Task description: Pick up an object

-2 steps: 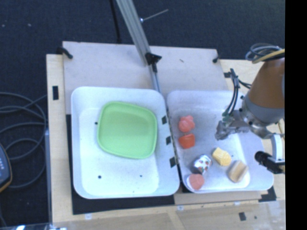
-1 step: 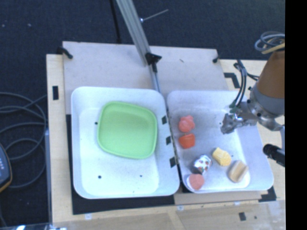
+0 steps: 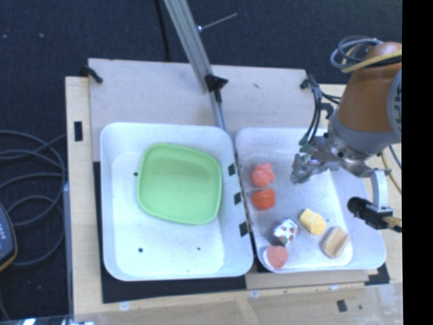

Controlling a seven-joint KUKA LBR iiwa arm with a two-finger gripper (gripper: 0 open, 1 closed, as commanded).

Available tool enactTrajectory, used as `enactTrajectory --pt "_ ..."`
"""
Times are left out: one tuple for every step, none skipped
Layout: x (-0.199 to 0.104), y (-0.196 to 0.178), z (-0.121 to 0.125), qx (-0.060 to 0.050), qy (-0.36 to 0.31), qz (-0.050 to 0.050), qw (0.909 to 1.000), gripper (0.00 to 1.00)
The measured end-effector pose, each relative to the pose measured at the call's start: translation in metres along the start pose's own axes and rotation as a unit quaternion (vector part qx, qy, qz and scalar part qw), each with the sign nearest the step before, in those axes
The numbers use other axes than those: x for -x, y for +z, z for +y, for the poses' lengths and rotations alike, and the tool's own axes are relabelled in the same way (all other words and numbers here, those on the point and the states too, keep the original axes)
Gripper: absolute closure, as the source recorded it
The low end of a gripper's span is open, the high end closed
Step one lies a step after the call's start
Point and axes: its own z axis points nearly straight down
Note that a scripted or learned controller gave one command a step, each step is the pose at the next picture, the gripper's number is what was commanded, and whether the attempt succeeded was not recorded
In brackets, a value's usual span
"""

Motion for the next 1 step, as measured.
enactTrajectory --pt "-0.0473 0.0018 0.0028 -0.001 0.0 0.0 1.0 1.0"
